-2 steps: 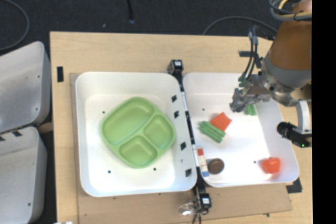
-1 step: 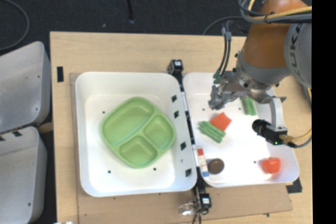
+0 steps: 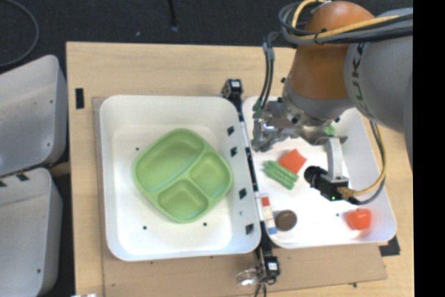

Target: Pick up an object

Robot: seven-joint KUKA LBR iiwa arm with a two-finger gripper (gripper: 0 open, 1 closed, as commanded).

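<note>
Claw (image 3: 268, 137) low in right bin (image 3: 372, 149); grip state cannot be told. Green piece (image 3: 280, 174) just below it, orange block (image 3: 293, 161) beside. Risk: crowded items, so closing may nudge both away

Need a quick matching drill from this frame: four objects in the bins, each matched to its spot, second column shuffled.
Things:
1. green divided plate
2. green stick-shaped piece
3. brown round piece
4. orange-red piece

Places:
A. right bin, near front right corner
B. left bin, middle
C. right bin, front left, beside the divider
D. right bin, just below the gripper, next to an orange block

Pairs: 1-B, 2-D, 3-C, 4-A
</note>
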